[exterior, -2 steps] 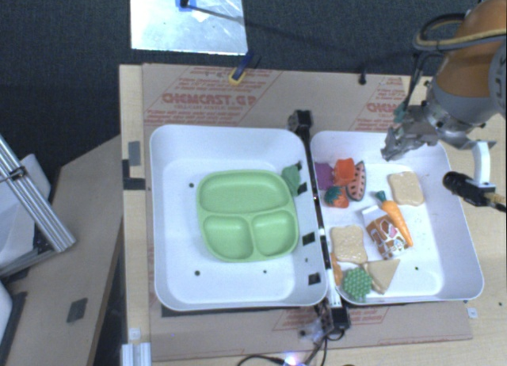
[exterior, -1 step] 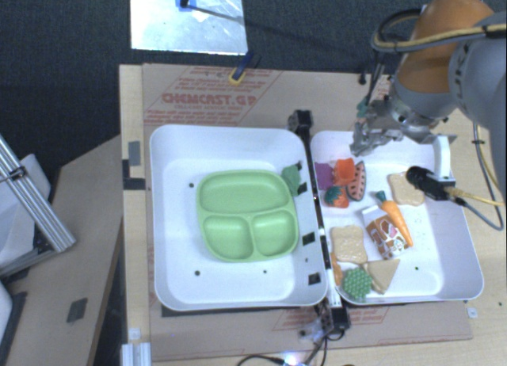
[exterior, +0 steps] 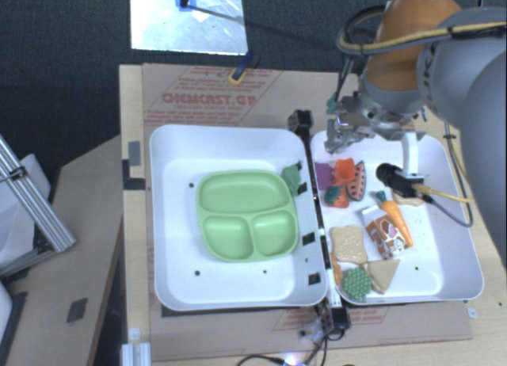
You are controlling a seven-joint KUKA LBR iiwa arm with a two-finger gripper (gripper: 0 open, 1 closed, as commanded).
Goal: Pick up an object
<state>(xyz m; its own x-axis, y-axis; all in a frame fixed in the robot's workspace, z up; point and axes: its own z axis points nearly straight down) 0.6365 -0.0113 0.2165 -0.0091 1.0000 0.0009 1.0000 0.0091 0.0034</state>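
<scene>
**Hovering over toy food in right bin**

Hovering above the toy food pile [exterior: 347, 182] near the right bin's [exterior: 451, 265] far-left corner, the gripper [exterior: 342, 139] had nothing visibly between its fingers; open or clenched, cannot tell. Carrot [exterior: 395, 222], carton [exterior: 382, 236] and cracker [exterior: 348, 244] lay mid-bin, loose for grabbing. A green tray [exterior: 245, 215] sat centred in the left bin [exterior: 170, 198], likely a drop target.

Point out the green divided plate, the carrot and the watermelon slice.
green divided plate [exterior: 238, 196]: camera view, on the floor of its large upper compartment.
carrot [exterior: 395, 223]: camera view, on the middle of its orange body.
watermelon slice [exterior: 356, 181]: camera view, on its red flesh.
</scene>
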